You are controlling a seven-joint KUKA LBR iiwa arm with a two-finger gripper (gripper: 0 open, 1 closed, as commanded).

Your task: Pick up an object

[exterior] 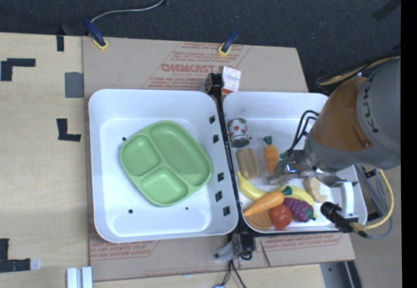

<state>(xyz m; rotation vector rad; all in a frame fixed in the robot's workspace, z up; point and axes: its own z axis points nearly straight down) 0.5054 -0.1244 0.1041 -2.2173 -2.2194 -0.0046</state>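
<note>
Cardboard (pixel 195 65) under bins reads "CHEMCAST"; gripper (pixel 285 172) over toy food.

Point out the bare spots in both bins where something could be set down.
Left bin: bare floor all around the green tray, widest along the near wall. Right bin: free strip along its far wall, beyond the can. Its near half is crowded with toy food under the gripper.

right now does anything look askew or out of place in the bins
Nothing is spilled or broken. The green divided plate sits at a slant in the left bin, not square to its walls. The toy food is heaped toward the near side of the right bin, by the gripper.
</note>
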